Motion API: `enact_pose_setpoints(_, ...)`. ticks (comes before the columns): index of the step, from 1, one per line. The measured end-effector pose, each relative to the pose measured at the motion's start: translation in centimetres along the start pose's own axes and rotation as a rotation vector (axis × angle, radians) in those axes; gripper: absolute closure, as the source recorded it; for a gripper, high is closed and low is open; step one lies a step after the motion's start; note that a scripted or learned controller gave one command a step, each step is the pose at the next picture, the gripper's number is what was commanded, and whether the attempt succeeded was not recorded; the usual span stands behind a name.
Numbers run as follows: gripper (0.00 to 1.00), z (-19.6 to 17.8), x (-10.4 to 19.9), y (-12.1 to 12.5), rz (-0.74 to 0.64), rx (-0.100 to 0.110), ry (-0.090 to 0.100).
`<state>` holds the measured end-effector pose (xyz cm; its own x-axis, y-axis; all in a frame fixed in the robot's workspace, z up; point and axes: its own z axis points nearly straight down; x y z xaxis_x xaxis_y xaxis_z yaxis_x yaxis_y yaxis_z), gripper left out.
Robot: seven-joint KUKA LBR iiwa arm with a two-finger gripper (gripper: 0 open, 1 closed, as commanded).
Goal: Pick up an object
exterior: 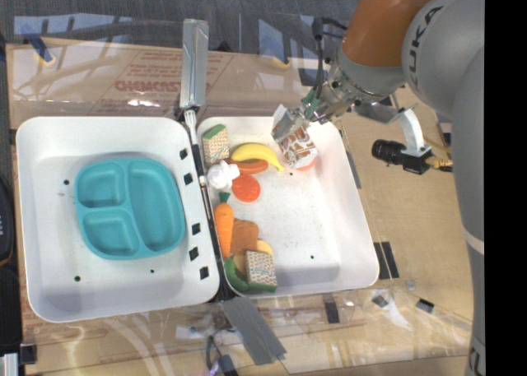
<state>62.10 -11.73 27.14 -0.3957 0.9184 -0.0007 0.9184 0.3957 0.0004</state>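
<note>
My gripper [288, 129] hangs over the far side of the right bin [329, 226], reaching in from the upper right. A small brown-and-white patterned carton [300, 149] with a red base sits tilted right against its tip, touching it. Whether the carton is gripped or just lies beneath cannot be told. A yellow banana [255, 153] lies just left of the carton, with a red sausage-like piece [251, 166] under it.
Along the right bin's left wall lie a patterned box [216, 144], a white bottle [221, 175], a red disc [245, 188], a carrot [224, 226], a brown piece [244, 236] and another patterned box [261, 267]. The left bin [41, 160] holds a teal divided plate [129, 206].
</note>
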Motion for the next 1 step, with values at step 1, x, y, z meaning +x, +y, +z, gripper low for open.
enact_pose_setpoints(1,1.0,-8.35,-5.44,-1.92,0.0,-0.002,-0.001)
